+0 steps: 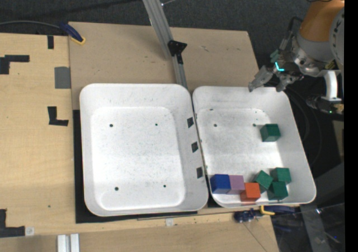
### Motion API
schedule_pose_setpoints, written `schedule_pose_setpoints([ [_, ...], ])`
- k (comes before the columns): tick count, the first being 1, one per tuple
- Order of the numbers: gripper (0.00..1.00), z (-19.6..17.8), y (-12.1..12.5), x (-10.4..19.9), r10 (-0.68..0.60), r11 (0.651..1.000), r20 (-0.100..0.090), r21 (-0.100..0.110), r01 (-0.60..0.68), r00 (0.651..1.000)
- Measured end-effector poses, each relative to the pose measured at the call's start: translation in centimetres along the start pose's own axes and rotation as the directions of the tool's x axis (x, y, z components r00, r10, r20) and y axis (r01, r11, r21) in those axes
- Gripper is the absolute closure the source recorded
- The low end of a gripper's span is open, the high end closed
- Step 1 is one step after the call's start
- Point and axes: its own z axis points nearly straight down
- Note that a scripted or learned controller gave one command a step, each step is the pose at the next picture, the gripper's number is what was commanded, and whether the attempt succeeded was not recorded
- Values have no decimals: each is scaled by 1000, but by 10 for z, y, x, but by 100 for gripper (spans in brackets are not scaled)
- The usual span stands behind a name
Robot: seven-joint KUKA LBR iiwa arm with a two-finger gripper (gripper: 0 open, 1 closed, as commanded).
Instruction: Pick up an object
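A: Where is the gripper (267,81) just now?

B: At the far rim of the right bin (299,133), near its back corner, above the wall, not over the blocks. Its fingers look spread apart, with nothing between them.

A: And the things to pick?

B: All in the right bin. One green cube (270,132) sits alone toward the right wall, well apart from the rest. Along the near edge lies a cluster: a blue cube (220,183), a lilac block (236,182) touching it, an orange cube (251,190), and three more green blocks (274,181) packed beside them.

A: Which would you take?

B: The lone green cube, I judge. It looks small, stiff and light, likely wood or plastic, with flat faces. Close on two opposite sides, low on the body. The clustered ones leave little room for fingers.

A: The left bin (89,133)?

B: Nothing to say of it.
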Motion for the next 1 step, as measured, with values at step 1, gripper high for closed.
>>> schedule_pose_setpoints([
  [1,0,-4,1,0,-1,1000,4,-4,1,1000],
])
